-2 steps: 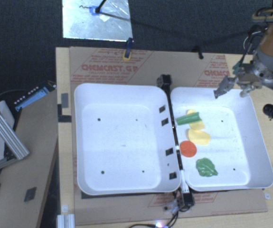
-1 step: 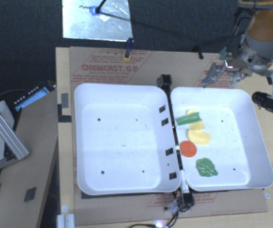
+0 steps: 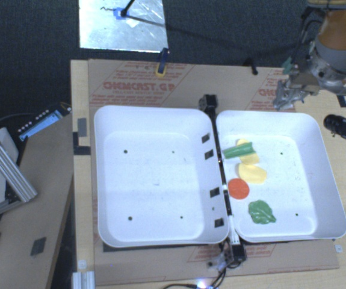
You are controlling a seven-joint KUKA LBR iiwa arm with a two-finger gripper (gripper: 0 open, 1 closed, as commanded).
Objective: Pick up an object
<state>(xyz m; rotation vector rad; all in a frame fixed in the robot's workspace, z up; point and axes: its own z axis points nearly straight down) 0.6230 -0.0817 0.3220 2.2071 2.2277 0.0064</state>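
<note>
Dark carpet surrounds the counter (image 3: pixel 263 83), where two white bins sit side by side; the right bin (image 3: pixel 317 161) holds a green stick (image 3: pixel 238 151) lying on a yellow piece (image 3: pixel 249 158), a second yellow piece (image 3: pixel 254 174), a red disc (image 3: pixel 239 188) and a green leafy lump (image 3: pixel 261 212). Beyond that bin's far rim hovers the gripper (image 3: pixel 288 96), nothing visibly in it, open or clenched I cannot tell at this blur. Best aim is probably the leafy lump, which lies apart from the others: descend centred, straddling its narrow width.
</note>
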